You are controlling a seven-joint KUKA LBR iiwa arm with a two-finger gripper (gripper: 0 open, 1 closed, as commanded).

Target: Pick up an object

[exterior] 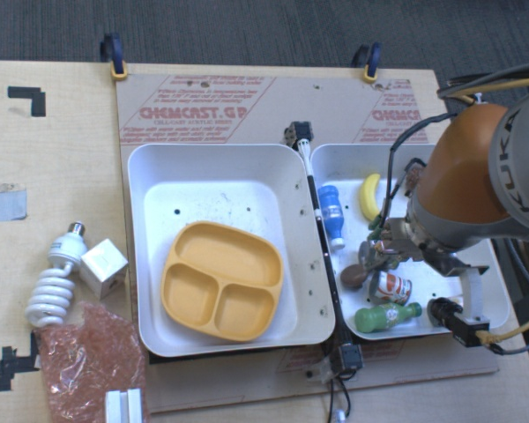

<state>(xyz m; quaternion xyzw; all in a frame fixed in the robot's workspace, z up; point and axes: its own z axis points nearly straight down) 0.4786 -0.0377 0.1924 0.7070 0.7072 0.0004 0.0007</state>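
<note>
Two white bins sit side by side on the bench. The left bin [150,236] carries a yellow divided tray [221,280] lying flat, its three compartments facing up. The right bin [344,161] holds the small stuff: a blue bottle [331,215] lying along the wall near the divider, a yellow banana [369,196] just beside it toward the back, a green bottle [384,316] on its side near the front edge, a small red-and-white can [393,285] just behind the green bottle, and a dark brown rounded thing [353,277] to the can's left.

The arm [463,179] leans in over the right bin from the right, its orange band covering much of the bin's far side. The gripper [376,254] hangs low in the middle of that bin, right above the can and the brown thing and close to both. From where I stand the metal parts and cables blur together there, so I cannot tell how the gripper is set, or whether it touches anything.

Off to the left on the bench lie a spiral light bulb [55,281], a small white cube [104,263] touching it, and a crumpled reddish bag [93,359] in front of them.
</note>
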